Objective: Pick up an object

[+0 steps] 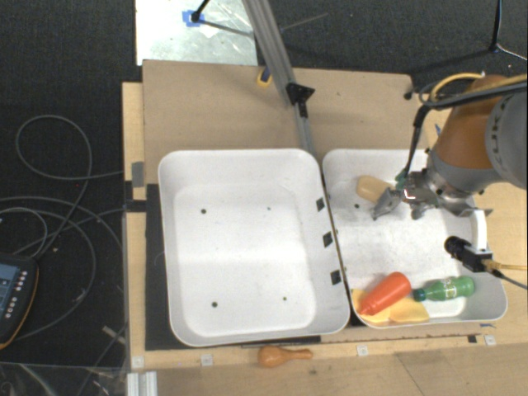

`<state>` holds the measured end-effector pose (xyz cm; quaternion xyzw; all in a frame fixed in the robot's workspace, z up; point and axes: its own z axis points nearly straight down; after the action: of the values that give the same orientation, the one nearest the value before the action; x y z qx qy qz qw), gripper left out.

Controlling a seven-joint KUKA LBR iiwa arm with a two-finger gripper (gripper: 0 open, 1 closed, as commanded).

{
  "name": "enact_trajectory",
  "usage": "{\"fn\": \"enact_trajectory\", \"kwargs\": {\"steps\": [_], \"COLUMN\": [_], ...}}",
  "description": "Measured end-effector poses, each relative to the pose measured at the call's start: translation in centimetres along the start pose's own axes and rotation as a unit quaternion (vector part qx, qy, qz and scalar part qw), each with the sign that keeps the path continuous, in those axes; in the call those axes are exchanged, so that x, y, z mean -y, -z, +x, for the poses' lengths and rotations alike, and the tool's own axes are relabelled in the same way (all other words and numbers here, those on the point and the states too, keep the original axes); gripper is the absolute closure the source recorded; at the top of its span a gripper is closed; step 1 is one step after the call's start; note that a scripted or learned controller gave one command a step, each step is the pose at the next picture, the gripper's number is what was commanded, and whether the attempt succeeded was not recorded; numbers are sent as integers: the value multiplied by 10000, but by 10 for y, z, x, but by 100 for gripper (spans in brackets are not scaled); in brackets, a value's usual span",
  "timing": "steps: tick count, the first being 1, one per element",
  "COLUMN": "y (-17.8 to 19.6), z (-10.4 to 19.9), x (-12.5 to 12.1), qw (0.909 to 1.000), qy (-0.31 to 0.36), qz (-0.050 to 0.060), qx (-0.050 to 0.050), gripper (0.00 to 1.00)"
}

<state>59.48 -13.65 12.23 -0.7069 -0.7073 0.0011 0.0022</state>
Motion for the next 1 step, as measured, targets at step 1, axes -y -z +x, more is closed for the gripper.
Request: {"fn": "enact_trajectory", "kwargs": {"steps": [1], "y": [-33], "z": [0], "x": [0], "qw": [10000], "qy": [0], "qz": [-15], "qx": [5], "gripper": [0]}}
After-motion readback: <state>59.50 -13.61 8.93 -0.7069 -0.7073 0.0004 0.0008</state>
